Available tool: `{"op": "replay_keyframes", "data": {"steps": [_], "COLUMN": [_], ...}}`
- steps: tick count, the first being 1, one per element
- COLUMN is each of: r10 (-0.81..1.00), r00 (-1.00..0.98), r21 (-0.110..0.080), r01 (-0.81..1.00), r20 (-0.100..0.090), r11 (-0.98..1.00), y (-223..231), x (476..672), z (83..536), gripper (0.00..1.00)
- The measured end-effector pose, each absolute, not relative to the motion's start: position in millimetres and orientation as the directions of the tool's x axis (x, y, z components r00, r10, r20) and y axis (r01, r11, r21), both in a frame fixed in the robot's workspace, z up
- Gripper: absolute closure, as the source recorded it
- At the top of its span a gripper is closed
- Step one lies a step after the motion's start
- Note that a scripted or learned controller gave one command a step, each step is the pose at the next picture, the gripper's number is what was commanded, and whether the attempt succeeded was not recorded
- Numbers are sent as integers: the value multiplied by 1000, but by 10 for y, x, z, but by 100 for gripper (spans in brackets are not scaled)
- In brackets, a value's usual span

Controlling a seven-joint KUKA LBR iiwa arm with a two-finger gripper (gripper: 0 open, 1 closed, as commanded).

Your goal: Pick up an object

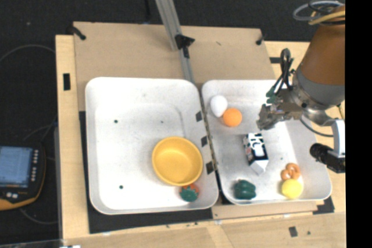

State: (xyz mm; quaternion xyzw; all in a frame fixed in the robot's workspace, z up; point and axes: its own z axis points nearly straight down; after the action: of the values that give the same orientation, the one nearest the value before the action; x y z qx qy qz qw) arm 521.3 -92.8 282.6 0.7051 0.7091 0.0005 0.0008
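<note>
Grey and orange, the arm is hanging its gripper (268, 116) over the right bin (308, 191) at right of centre, finger state impossible to tell, nothing seen grasped, the black-and-white carton (256, 152) just below lying unpicked, so the lift is remaining.

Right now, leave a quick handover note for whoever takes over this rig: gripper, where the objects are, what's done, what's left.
Gripper: over the right bin, above the black-and-white carton; nothing seen between its fingers.
Right bin: white ball, orange ball, carton, green item, yellow item, small orange item.
Left bin: yellow bowl, small green item.
Done: no pick yet.
Left: grasp and lift one object.
</note>
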Motion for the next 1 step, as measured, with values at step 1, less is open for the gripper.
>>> {"op": "replay_keyframes", "data": {"steps": [1], "r10": [1000], "r00": [-8], "r21": [2], "r01": [1000], "r20": [0], "r11": [8], "y": [-367], "x": [5303], "z": [2806], "gripper": [100]}}
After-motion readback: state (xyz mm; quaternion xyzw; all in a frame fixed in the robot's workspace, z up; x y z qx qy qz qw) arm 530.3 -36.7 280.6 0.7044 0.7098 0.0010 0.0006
